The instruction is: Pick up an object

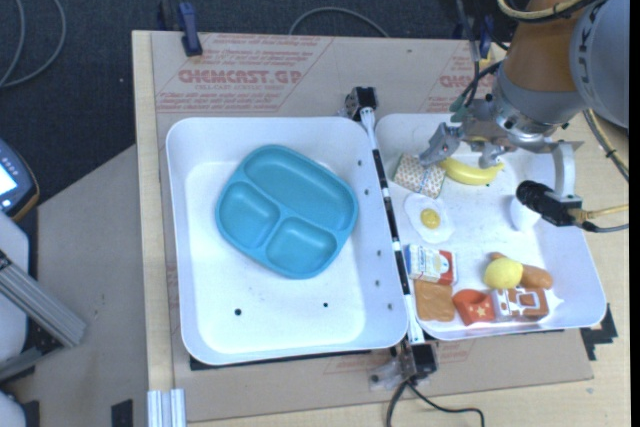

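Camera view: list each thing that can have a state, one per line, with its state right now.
Tool: low in the right bin, over the banana; finger state unclear.
Banana: lying in the right bin, under the tool.
Blue plate: right side up, flat in the left bin.
Fried egg: flat, yolk up.
Lemon: resting among the toys at the near end.

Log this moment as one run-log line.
arm: over right bin | claw: above banana, nothing seen held | left bin: blue tray | status: pick not done
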You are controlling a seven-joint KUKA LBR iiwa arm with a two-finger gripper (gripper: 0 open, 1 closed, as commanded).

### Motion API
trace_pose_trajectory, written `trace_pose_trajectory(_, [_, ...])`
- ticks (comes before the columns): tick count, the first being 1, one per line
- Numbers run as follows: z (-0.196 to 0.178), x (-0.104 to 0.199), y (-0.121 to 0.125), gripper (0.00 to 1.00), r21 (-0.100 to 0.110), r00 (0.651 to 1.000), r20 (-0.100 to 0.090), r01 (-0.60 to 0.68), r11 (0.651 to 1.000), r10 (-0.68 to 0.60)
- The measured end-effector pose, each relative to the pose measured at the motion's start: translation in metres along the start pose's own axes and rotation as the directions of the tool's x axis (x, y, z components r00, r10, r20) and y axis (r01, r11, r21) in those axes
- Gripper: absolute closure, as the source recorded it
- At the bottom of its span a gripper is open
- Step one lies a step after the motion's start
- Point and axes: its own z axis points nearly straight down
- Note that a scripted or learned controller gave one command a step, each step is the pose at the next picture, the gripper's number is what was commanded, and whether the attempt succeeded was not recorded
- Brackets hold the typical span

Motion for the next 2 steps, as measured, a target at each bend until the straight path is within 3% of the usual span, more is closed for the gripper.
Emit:
trace_pose_trajectory(1, [0.079, -0.063, 0.011, 0.00, 0.003, 1.000, 0.000, -0.005, 1.000, 0.005])
trace_pose_trajectory(2, [0.096, -0.070, 0.063, 0.00, -0.013, 1.000, 0.005, 0.001, 1.000, -0.001])
